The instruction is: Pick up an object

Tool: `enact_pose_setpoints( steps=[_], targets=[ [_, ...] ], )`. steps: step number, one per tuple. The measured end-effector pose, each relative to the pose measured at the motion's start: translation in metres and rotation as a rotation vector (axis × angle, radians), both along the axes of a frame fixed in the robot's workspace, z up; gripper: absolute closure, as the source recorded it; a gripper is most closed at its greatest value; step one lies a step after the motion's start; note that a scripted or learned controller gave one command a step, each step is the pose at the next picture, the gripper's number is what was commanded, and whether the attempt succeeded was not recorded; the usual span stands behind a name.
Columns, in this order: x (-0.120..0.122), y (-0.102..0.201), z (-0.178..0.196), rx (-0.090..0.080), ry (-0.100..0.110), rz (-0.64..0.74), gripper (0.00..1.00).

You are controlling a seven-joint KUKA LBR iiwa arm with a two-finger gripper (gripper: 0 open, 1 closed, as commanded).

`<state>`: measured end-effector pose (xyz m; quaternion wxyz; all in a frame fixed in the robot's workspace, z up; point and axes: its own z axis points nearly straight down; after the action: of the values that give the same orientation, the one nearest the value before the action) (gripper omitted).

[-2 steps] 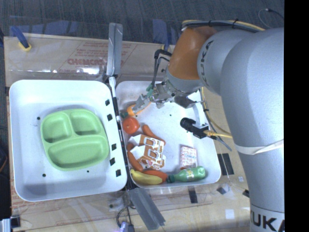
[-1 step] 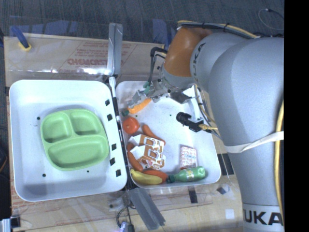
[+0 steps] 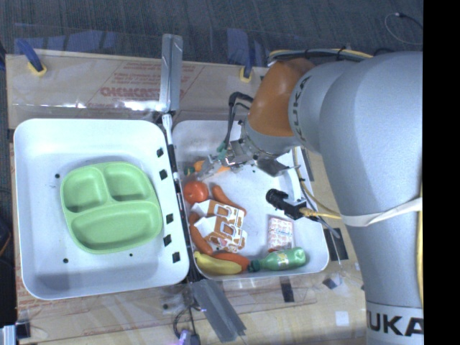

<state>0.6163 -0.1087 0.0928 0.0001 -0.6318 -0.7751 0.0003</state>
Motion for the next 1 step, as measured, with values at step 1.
enact_pose_setpoints(
  steps=[1],
  targets=[
    [0.0005, -0.0005, 0.0106, -0.001, 0.0, 0.003, 1.0]
  ],
)
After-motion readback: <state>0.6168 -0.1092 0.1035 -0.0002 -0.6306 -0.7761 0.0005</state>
